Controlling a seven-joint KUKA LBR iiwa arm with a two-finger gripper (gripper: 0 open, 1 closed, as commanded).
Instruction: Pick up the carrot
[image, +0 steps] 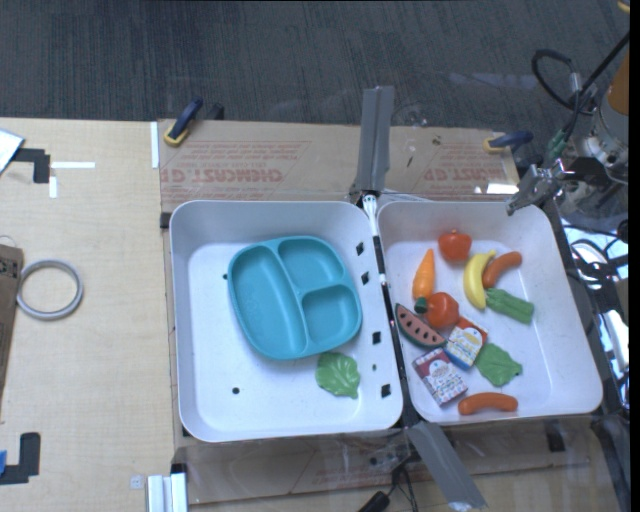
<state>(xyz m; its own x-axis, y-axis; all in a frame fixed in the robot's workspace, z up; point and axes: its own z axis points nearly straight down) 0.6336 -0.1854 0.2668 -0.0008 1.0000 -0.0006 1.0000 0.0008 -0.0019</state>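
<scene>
The carrot (424, 272) looks like light, stiff, slick plastic, so grab its fat middle; can't tell the pincer (530, 190) state.

The worktop (90, 390) is pale wood, with a brown cardboard sheet (270, 165) laid over its far middle. Two shallow white bins sit side by side on it, touching: the left bin (195, 330) and, just right of it, the right bin (575, 370). Well to the left of the left bin lies a roll of tape (47, 288). Beyond the left bin's far left corner, a blue-and-yellow clamp (184, 120) grips the cardboard's edge.
</scene>
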